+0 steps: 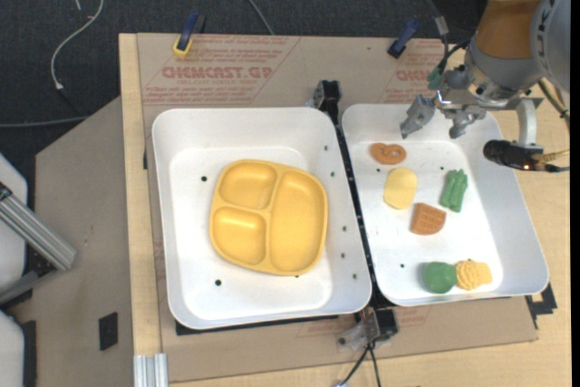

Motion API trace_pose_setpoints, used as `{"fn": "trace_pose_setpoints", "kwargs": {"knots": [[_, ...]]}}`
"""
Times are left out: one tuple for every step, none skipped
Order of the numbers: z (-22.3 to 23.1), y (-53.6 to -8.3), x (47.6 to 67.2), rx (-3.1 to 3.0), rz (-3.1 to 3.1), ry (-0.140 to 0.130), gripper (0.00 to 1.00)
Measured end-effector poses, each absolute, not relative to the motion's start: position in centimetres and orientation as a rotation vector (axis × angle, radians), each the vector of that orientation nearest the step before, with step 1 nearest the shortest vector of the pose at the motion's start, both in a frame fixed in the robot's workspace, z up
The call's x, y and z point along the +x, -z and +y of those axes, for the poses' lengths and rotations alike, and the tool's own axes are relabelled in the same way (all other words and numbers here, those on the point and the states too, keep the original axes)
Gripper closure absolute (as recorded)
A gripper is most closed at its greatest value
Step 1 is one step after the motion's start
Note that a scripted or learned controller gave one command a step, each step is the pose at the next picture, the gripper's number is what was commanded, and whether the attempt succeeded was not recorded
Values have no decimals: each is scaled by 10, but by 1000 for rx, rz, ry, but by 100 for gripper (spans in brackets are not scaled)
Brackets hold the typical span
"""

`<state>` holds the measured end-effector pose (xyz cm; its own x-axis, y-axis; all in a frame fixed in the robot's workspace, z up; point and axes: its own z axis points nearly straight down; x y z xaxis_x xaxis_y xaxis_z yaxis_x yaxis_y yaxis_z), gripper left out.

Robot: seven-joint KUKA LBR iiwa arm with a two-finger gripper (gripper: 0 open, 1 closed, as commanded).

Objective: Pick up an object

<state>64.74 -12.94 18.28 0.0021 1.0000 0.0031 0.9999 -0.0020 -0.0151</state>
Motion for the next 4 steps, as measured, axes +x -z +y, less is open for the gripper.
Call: {"fn": "trace_pose_setpoints", "kwargs": {"knots": [[-129, -191, 651, -2220, -2221, 0, 0], [-134, -147, 654, -2217, -2218, -5, 0], [-127, -102, 656, -2216, -2219, -5, 0], [-126, -87, 657, -2221, -2223, 2, 0]]}}
